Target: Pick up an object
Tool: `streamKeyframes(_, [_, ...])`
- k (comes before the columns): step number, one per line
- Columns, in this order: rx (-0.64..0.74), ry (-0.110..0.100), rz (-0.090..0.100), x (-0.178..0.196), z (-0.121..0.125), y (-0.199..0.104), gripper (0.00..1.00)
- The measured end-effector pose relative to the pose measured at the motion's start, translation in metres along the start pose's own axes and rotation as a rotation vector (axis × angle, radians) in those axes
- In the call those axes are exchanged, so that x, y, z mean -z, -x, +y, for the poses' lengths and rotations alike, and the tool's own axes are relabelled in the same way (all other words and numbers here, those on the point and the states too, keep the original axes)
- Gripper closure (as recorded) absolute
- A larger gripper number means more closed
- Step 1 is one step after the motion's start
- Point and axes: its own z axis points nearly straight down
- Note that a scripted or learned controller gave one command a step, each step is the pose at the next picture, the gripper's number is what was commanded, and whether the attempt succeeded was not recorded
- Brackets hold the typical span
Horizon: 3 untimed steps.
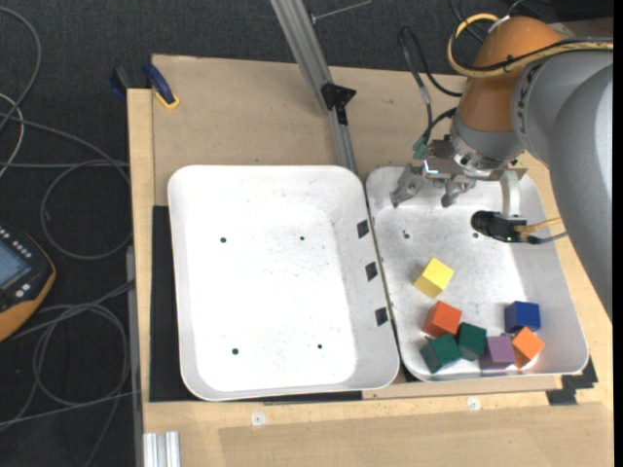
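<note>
The two metal fingers (401, 190) stand spread apart with nothing between them. The gripper (425, 191) hangs over the upper left part of the right-hand shallow white plastic bin (560, 280), below the arm's orange band (498, 66) in the upper right of the frame. Well below it, mid-bin, lies a yellow cube (434, 276). Lower still, toward the lower right, cluster a red-orange cube (444, 317), two dark green cubes (458, 345), a purple cube (499, 349), a smaller orange cube (528, 343) and a blue cube (522, 314). The left-hand white bin (195, 261) sits just beside it.
</note>
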Motion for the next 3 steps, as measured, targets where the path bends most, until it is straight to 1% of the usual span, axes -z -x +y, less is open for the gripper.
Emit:
streamKeyframes(1, [0.001,0.003,0.0,-0.018,0.0,-0.001,0.0])
streamKeyframes(2, [0.001,0.008,0.001,-0.005,0.001,-0.001,1.0])
streamKeyframes(3, [0.002,0.016,-0.001,0.061,0.004,-0.004,1.0])
